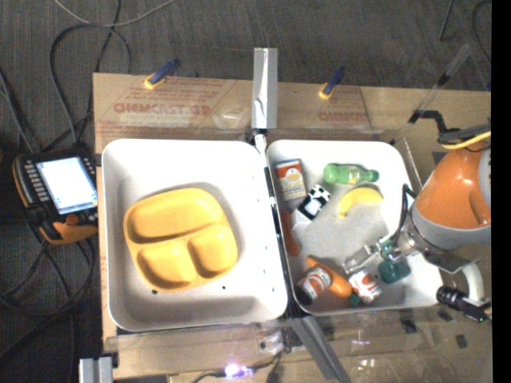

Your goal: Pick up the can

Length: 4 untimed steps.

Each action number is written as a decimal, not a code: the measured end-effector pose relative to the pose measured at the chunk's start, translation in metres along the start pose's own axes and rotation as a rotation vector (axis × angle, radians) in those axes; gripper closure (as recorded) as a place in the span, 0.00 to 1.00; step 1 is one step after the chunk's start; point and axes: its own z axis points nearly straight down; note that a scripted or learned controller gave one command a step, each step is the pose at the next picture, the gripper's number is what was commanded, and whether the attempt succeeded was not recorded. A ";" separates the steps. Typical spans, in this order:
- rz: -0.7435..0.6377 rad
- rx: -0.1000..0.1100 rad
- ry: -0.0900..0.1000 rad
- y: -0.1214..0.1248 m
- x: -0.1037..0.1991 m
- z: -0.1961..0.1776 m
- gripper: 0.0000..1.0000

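We log the can (366, 286) at the right bin's (397, 152) front edge, just beside an orange bottle (326, 280) and teal object (394, 272), under the gripper (369, 256), whose opening we cannot tell; labels unreadable.

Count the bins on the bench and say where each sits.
2. The left bin holds a yellow tray. The right bin sits beside it, holding the small items, with the gripper over it. Nothing suggests a hidden third.

Dark grey carpet floor (120, 22) strewn with cables (72, 30), wooden bench (184, 106), lit tablet pendant (60, 186) at left
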 end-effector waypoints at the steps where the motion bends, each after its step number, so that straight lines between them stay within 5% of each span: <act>1: 0.000 -0.001 0.000 0.001 0.001 -0.009 1.00; 2: 0.481 0.002 -0.004 0.045 0.007 -0.110 1.00; 3: -0.200 0.000 -0.002 0.048 0.056 -0.137 1.00; 4: -0.544 0.000 -0.001 0.028 0.101 -0.150 1.00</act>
